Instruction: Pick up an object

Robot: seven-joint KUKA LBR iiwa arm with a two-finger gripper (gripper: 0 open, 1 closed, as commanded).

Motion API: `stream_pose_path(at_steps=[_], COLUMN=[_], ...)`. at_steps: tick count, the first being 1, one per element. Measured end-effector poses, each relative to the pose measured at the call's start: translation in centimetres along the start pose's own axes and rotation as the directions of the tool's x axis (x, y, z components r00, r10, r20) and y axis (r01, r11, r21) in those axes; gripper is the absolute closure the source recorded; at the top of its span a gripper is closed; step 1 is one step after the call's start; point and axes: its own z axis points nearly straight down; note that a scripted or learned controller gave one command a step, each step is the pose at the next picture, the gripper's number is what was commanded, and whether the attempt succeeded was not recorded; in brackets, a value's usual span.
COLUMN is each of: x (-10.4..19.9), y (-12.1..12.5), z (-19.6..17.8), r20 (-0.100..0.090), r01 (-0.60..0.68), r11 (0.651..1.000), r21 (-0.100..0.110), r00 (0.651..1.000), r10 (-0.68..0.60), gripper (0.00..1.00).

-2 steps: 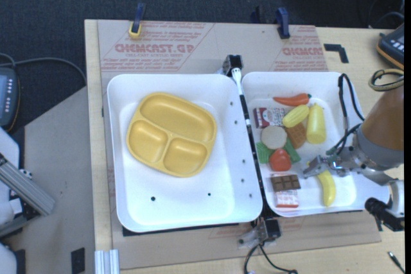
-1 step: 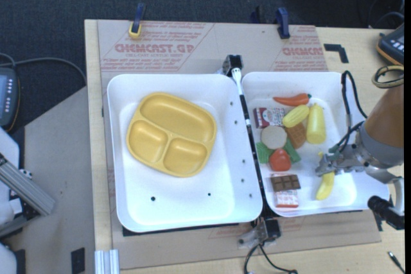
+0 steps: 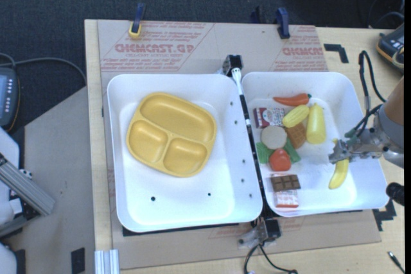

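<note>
The right bin (image 3: 347,83) holds several toy foods. A yellow banana (image 3: 338,176) lies near its right wall. My gripper (image 3: 341,154) hangs just above the banana's upper end, on the grey arm (image 3: 390,135) that reaches in from the right. Whether it touches the banana I cannot tell. To the left sit a red chili pepper (image 3: 292,100), a yellow corn cob (image 3: 295,116), a yellow bottle (image 3: 315,124), a red tomato (image 3: 280,160) and a brown chocolate bar (image 3: 285,183).
A yellow three-compartment plate (image 3: 171,134) lies in the left bin (image 3: 122,157). A black hinged divider (image 3: 246,122) runs between the bins. Clamps (image 3: 135,27) stand at the bench's back edge, and cables (image 3: 365,83) trail by the right bin's far corner.
</note>
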Motion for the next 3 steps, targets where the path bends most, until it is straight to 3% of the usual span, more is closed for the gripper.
stream_pose_path(at_steps=[2,3], x=[0.1,4.1], y=[0.6,3.6], z=[-6.9,-6.2], r20=[-0.001,-0.003], r01=[0.001,0.006], r11=[1.000,1.000], r21=[0.001,0.003], r00=[1.000,1.000], r10=[-0.001,-0.006], gripper=[1.00,1.00])
